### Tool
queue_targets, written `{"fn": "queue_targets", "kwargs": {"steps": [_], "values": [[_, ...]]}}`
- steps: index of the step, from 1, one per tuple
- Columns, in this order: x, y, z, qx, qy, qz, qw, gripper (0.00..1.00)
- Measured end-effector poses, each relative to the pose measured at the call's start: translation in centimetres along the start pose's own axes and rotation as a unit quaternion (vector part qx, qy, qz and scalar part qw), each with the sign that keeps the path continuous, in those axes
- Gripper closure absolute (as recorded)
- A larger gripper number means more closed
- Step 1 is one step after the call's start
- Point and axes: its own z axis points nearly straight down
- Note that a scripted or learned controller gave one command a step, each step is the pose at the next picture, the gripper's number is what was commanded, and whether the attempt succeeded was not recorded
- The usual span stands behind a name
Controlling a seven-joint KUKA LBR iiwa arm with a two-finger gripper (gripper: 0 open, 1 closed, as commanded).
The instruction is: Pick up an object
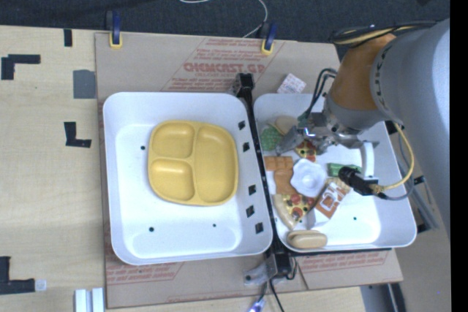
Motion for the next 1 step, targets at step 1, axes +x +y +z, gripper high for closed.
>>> {"fn": "queue_targets", "kwargs": {"steps": [1], "values": [[-0.01, 0.08, -0.96, 0.000, 0.000, 0.000, 1.0000, 1.00]]}}
